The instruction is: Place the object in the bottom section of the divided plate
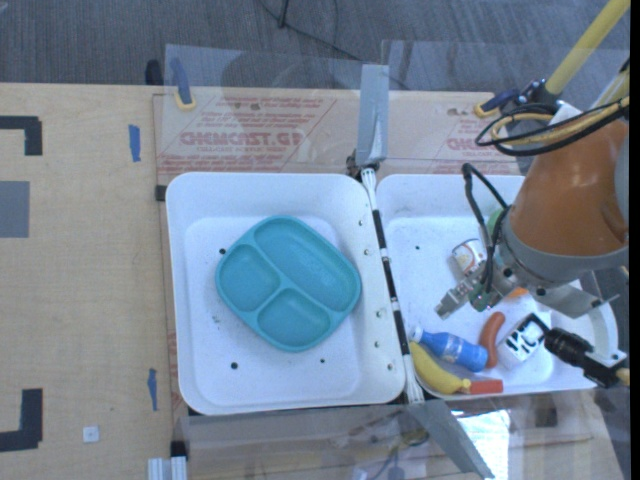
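Teal and empty, the plate (288, 282) waits in the left bin (190, 368) while the tool (462, 298), jaws spread and bare, hovers over the right bin's (420, 208) toys, so picking comes first, perhaps the sausage (490, 327).

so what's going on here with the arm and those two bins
The arm's hand hangs low in the right bin, just above a pile of small items: a blue bottle, a banana and a sausage. The divided plate sits in the left bin, with nothing placed in it yet.
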Controlling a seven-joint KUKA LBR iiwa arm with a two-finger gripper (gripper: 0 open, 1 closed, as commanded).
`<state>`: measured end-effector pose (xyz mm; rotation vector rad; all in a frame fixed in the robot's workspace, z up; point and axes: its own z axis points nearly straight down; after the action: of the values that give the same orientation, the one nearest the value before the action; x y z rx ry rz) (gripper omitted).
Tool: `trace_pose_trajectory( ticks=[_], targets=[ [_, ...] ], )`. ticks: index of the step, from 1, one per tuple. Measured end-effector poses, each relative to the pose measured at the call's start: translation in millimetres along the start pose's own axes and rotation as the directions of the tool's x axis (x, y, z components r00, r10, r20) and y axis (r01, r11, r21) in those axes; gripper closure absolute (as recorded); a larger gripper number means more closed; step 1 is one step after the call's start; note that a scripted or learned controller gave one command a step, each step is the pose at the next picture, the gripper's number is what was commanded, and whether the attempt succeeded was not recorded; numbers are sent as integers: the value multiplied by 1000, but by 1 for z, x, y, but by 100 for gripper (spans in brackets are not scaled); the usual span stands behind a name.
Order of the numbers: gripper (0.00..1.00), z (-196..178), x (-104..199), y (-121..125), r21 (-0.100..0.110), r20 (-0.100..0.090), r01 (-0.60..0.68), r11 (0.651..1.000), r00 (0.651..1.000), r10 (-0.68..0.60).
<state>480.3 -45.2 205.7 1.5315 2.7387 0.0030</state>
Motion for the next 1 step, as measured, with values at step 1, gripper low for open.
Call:
trace_pose_trajectory(
  ticks=[1],
  targets=[
    [0, 0, 0, 0, 0, 0, -1, 1000, 1000, 1]
  ],
)
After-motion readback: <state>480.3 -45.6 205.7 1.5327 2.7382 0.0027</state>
